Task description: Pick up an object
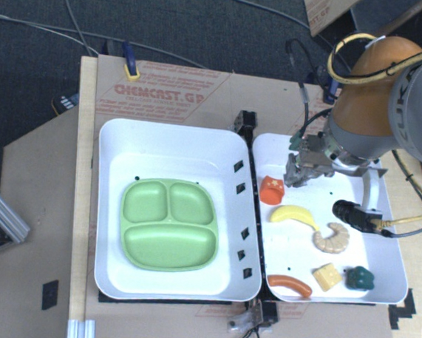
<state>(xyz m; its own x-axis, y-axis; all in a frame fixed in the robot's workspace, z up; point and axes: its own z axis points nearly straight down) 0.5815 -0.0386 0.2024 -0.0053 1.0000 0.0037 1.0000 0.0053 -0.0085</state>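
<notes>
Orange-red piece (271, 191) just left of the claw (297, 177), yellow banana (294, 216) below; claw's grip state indiscernible.

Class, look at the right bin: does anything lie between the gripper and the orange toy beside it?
Nothing visible does. The gripper hangs over the right bin, just up and right of the orange toy, with bare white floor between them. The banana lies below the toy, off that line.
</notes>
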